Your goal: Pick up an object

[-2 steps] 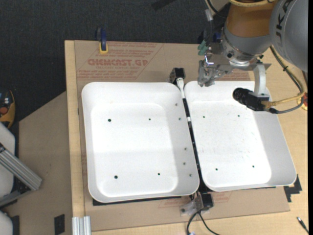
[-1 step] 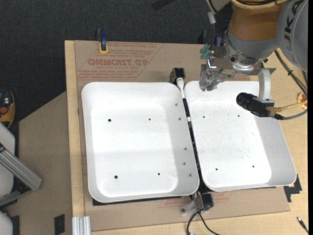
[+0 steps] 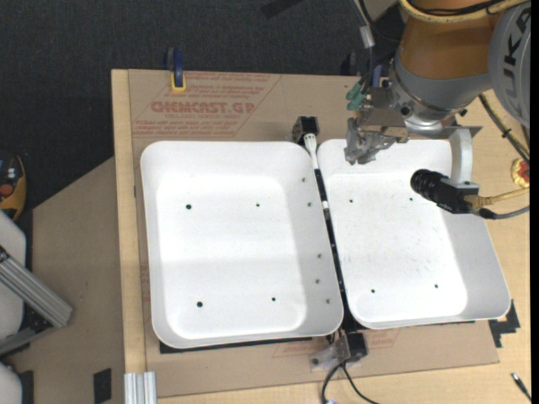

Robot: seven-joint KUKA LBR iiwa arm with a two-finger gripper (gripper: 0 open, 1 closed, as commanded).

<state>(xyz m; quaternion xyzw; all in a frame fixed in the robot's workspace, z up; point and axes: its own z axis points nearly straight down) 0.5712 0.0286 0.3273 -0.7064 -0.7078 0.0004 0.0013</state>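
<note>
A: gripper sits over the far-left corner of the right bin. Fingers? Can't tell, too small and blurred.

B: Object to pick?

A: None visible. Left bin shows bare white floor with small dark dots, same in the right.

B: Risk?

A: Likely an empty grasp, or fingers scraping the bin rim, it's that near the corner.

B: Surroundings?

A: Cardboard sheet under the bins, blue clamp at its far edge, dark carpet beyond.
</note>
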